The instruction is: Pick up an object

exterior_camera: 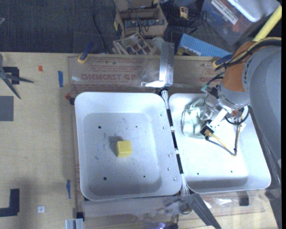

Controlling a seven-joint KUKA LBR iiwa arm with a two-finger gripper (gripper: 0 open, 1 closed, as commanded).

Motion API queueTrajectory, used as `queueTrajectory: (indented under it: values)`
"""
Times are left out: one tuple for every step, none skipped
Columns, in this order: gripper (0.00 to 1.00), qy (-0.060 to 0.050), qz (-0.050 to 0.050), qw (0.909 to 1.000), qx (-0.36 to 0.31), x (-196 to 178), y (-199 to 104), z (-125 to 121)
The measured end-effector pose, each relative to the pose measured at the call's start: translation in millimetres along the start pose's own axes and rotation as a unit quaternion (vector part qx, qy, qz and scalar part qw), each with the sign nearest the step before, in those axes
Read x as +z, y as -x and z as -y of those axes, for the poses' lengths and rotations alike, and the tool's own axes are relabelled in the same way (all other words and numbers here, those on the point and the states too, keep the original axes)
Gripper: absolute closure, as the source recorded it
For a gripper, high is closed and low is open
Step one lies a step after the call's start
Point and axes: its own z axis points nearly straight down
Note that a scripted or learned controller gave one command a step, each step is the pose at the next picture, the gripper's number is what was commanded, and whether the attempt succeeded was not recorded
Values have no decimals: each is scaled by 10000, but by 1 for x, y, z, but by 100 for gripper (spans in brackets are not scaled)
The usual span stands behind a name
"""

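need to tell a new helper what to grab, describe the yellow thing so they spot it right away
Look at the left white bin. Near the middle of its floor sits a small yellow block, alone, the one bright, square-edged thing there.

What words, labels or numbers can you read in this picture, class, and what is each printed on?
"CHEMCAST G P", faded red print on the clear sheet behind the bins; the last letters are uncertain.
A second red line beneath it is too blurred to read.
White label on the dark box, top right: too small to read.

arm [263, 67]: grey, bulky | wrist band: orange | cables: yellow, black
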Motion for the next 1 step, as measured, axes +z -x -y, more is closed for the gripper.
queueTrajectory:
  values:
    - [100,15,-15,9983,-578,9,37,52]
